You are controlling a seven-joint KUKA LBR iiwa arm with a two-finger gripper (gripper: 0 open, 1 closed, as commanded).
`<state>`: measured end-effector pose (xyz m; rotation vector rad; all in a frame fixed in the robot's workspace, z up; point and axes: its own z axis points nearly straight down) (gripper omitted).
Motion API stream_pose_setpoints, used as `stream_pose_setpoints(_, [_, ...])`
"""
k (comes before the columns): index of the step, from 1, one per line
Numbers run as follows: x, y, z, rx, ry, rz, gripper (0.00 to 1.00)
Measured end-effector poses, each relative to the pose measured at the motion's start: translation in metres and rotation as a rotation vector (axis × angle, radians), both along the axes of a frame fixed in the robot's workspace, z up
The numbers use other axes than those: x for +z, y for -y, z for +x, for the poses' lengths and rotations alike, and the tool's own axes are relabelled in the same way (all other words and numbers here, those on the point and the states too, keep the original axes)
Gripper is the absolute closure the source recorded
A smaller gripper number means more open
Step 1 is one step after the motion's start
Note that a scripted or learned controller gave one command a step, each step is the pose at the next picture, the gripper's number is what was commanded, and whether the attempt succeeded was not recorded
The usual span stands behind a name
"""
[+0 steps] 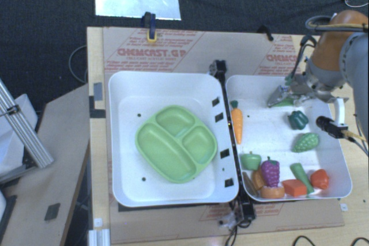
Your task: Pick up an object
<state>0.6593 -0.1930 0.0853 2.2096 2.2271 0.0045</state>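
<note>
A wooden bench topped with printed cardboard stands on dark carpet and bears two shallow white bins side by side. The gripper hangs low over the upper part of the right bin; whether its jaws are wide or narrow cannot be told, and nothing shows between them. Just below and to the right of the jaws lies a dark green pepper, and farther down on that side a light green bumpy fruit. Left of the jaws and lower, an orange carrot lies along the bin's left wall. Well below them, toys crowd the near edge: purple grapes, a red tomato, a green pod. Far left of the jaws, the left bin holds a light green divided plate.
</note>
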Motion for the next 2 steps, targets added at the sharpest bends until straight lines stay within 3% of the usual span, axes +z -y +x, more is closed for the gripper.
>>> stream_pose_setpoints(1, [0.012, 0.001, 0.001, 0.001, 0.003, -0.001, 1.00])
stream_pose_setpoints(2, [0.076, 0.006, 0.006, -0.003, 0.003, -0.001, 1.00])
